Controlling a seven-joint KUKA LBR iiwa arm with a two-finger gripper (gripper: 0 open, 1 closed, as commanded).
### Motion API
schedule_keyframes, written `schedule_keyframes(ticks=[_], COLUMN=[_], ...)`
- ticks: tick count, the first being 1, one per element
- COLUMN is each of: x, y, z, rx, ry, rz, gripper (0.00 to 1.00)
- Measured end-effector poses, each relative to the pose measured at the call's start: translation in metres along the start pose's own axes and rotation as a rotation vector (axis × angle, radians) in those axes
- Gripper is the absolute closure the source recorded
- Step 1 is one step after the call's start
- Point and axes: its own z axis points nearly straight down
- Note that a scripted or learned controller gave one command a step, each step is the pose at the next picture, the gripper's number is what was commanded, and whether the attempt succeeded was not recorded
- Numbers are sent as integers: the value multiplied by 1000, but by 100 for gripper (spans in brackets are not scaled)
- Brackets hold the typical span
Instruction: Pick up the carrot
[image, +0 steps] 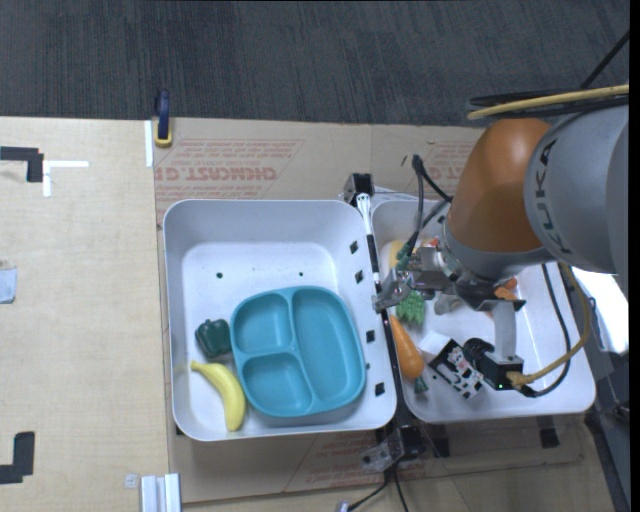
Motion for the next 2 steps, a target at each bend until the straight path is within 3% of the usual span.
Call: schedule_keyframes(ticks=[1, 2], x=[-42, 22], y=[-40, -43], z=[0, 0], rx=[-3, -4], ry=[1, 0], rz=[-126, -96], gripper=[0, 0])
